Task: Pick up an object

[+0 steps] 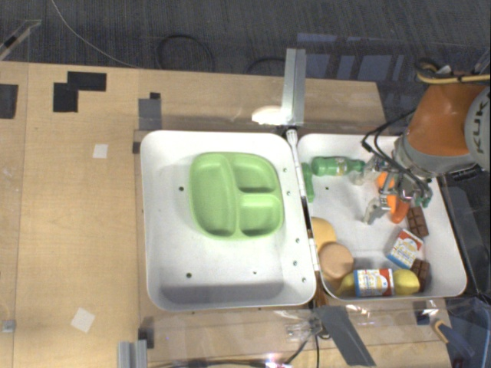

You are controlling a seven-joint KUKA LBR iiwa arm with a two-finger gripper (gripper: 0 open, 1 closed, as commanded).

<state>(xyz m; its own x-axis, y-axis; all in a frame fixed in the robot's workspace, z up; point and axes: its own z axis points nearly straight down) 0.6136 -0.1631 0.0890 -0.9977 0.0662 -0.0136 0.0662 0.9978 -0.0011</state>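
Gripper (pixel 381 205), right of centre, over the carrot (pixel 396 205) (grip unclear): centre it, then close.

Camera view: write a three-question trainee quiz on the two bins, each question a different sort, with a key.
1. True or false: the green divided plate lies in the right bin.
2. Which thing lies along the right bin's far edge, beside the divider? A) green bottle B) yellow lemon C) chocolate bar
3. Fill in: the gripper hangs over the ___ bin.

Key:
1. False; it lies in the left bin.
2. A
3. right
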